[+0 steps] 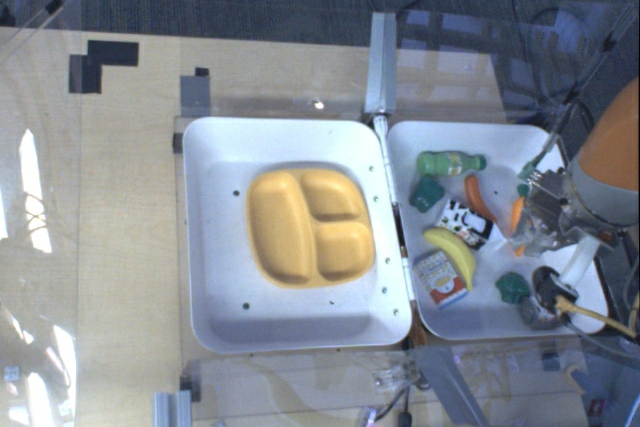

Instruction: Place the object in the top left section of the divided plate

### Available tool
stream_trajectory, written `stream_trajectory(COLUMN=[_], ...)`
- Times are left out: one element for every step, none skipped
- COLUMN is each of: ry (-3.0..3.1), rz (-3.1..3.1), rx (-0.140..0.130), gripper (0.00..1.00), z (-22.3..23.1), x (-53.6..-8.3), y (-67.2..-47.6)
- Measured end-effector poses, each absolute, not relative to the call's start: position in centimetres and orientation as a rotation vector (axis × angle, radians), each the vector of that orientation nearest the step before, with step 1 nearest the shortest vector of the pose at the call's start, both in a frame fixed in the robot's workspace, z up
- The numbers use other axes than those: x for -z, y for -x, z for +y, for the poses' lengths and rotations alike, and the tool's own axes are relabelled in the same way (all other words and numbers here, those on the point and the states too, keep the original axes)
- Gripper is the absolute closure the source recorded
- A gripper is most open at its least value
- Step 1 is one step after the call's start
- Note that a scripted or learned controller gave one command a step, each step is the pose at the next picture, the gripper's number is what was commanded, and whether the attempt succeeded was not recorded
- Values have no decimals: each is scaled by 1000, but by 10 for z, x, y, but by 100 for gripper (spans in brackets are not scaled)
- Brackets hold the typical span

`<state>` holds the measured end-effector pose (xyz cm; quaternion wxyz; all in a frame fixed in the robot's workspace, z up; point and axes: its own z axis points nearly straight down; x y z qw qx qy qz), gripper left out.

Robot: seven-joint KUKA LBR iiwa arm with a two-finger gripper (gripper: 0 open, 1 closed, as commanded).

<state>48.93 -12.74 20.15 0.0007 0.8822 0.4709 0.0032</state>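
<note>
- The divided plate (pixel 310 224) is yellow, rounded-square, with three sections: one long section down its left side and two smaller ones stacked on its right. It lies flat near the middle of the left bin (pixel 215 245), with white bin floor showing all round it.
- The task names no particular object; the loose things all lie in the right bin (pixel 495 313), just beside the left one.
- A green bottle (pixel 451 162) lies on its side near that bin's far edge, with a small dark green piece (pixel 427 193) just below it.
- An orange-red carrot-like piece (pixel 478 196) lies at a slant beside a black-and-white patterned item (pixel 466 222).
- A yellow banana (pixel 454 253) curves next to a small printed box (pixel 441 277) with a red edge.
- Another dark green piece (pixel 513 288) sits toward the near right corner.
- The pincer (pixel 545 205) hangs over the right side of the right bin, near a thin orange object (pixel 517 213); I cannot tell how its jaws stand or whether anything is gripped.
- The arm's orange band (pixel 612 150) shows at the right edge.
- Both bins rest on a pale wooden worktop (pixel 120 215).
</note>
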Motion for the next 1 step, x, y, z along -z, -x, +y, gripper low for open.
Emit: stream_trajectory(ry=[-2649], rz=[1689], rx=[-2], gripper=[100], z=[-71], x=[-200], y=[-494])
